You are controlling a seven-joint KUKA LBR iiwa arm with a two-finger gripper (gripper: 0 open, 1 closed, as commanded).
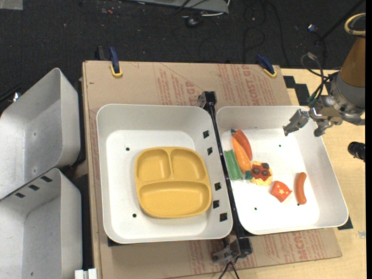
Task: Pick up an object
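Sausage (300, 188): loose in right bin (325, 156), near right wall, apart from red block (281, 191) and carrot (242, 145) cluster, so likely easiest target. Gripper (307, 122): fingers spread, empty, poised above bin's far right corner. Yellow tray (172, 182) occupies left bin (116, 156).

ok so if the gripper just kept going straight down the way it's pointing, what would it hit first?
Probably bare floor of the right bin near its upper right corner. The gripper, fingers spread, hangs above that spot. The sausage and red piece lie lower in the picture, seemingly out of line, though depth is unclear.
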